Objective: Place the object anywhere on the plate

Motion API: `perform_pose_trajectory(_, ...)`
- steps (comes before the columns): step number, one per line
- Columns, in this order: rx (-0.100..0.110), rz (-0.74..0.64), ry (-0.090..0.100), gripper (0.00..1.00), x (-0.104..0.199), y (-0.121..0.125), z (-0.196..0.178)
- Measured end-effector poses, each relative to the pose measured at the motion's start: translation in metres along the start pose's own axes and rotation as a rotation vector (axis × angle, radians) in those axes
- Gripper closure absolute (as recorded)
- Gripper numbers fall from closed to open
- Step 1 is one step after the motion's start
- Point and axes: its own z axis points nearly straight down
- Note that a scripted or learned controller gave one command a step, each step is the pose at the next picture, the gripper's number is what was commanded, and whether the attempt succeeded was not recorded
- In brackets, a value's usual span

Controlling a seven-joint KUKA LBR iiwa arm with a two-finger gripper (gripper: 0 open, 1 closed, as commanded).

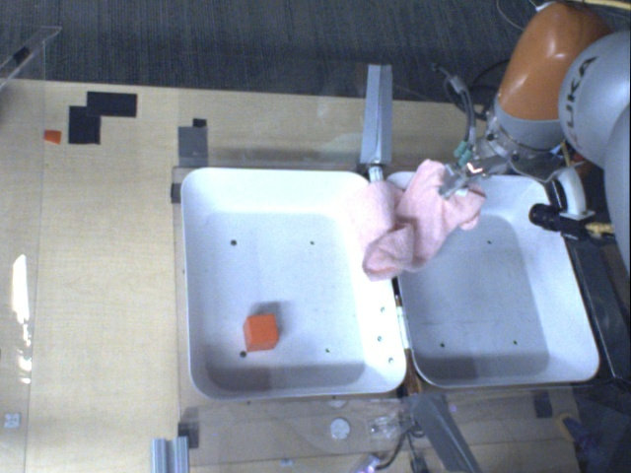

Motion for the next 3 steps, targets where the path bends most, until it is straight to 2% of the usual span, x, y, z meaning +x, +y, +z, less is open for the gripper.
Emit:
perform_pose_trajectory(1,-0.002,-0.008,0.0,1.0,0.0,0.004,-0.047)
perform_pose_trajectory(3,-0.003,-0.814,0.002,1.0,0.101,0.027,-0.047)
